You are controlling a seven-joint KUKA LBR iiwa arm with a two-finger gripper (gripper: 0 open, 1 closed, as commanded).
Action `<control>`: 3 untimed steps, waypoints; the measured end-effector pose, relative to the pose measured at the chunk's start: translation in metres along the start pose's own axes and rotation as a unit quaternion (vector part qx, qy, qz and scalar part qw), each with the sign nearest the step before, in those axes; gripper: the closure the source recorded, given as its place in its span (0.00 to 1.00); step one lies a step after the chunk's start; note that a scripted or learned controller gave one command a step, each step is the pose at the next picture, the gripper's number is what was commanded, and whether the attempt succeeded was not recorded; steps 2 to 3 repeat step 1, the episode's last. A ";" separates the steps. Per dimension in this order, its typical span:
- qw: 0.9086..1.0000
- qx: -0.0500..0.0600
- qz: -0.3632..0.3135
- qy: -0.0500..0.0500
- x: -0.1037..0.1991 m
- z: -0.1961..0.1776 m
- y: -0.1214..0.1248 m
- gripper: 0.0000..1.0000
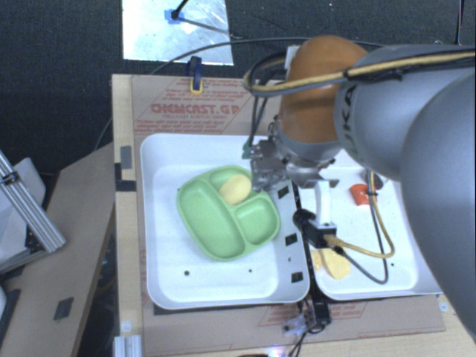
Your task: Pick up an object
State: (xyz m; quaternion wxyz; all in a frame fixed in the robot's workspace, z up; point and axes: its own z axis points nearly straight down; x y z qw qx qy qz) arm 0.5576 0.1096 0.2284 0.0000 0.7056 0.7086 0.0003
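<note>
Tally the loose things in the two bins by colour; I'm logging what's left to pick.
Green: 1, the divided plate in the left bin
Yellow: 2, a lemon on the plate, a yellow piece in the right bin
Orange: 1, a small block
Total: 4

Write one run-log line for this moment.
hand: above green plate rim, left bin | yellow object: on plate | grasp: unclear

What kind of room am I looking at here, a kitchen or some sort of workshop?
Most likely a robot test lab, not a kitchen. A large grey robot arm with an orange band reaches over two shallow white plastic bins on a bench. They hold toy-like things, such as a green divided plastic plate, and cables trail across.
</note>
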 end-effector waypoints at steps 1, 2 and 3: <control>1.000 0.000 0.000 0.000 0.001 0.000 0.000 0.00; 1.000 0.000 0.000 0.000 0.001 0.000 0.000 0.00; 1.000 0.000 0.000 0.000 0.001 0.000 0.000 0.00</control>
